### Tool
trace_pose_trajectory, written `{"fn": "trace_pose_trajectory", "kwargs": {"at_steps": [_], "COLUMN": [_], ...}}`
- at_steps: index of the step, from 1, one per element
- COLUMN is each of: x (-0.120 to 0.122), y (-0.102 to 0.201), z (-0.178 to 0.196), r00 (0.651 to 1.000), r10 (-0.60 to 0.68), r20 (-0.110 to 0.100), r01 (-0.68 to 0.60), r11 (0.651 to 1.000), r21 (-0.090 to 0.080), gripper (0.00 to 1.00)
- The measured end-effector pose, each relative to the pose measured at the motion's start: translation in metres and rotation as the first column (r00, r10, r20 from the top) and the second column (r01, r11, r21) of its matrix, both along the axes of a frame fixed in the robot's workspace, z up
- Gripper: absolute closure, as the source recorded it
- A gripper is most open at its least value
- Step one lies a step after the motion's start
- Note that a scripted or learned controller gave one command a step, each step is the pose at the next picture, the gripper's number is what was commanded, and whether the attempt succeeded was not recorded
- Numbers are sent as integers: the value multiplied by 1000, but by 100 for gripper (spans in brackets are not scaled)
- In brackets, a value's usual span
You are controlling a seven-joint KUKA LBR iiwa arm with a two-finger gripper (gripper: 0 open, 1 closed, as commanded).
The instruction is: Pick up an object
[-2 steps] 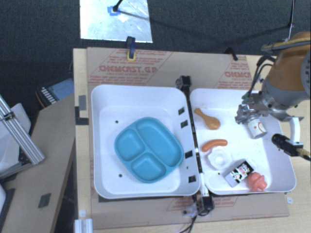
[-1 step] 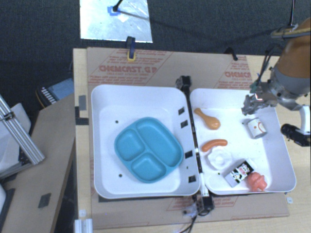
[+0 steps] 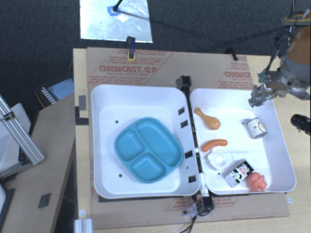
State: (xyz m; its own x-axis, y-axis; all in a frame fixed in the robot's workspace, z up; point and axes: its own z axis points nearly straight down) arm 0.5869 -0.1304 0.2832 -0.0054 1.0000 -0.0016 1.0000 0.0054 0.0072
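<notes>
While the pink toy [image 3: 257,181] lies nearest the camera in the right bin [image 3: 284,152], a small black-and-white carton [image 3: 238,173] sits touching it on the left. Just behind them rest a white fried-egg piece [image 3: 219,158] and an orange sausage [image 3: 214,144], close together near the divider. Farther back lie a small grey can [image 3: 255,127] on its side and a tan drumstick [image 3: 208,119], well apart. Across the divider, the left bin [image 3: 112,97] holds a blue sectioned plate [image 3: 148,149]. At the far right corner, the robot's hand [image 3: 256,97] hangs over the right bin's back rim, above the worktop [image 3: 80,76], holding nothing visible; whether it is spread or closed cannot be told.
</notes>
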Motion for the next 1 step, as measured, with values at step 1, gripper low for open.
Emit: {"fn": "trace_pose_trajectory", "kwargs": {"at_steps": [1], "x": [15], "y": [50], "z": [-2], "r00": [1000], "r10": [4], "r20": [-3], "r01": [-4], "r11": [1000], "r21": [3], "gripper": [100]}}
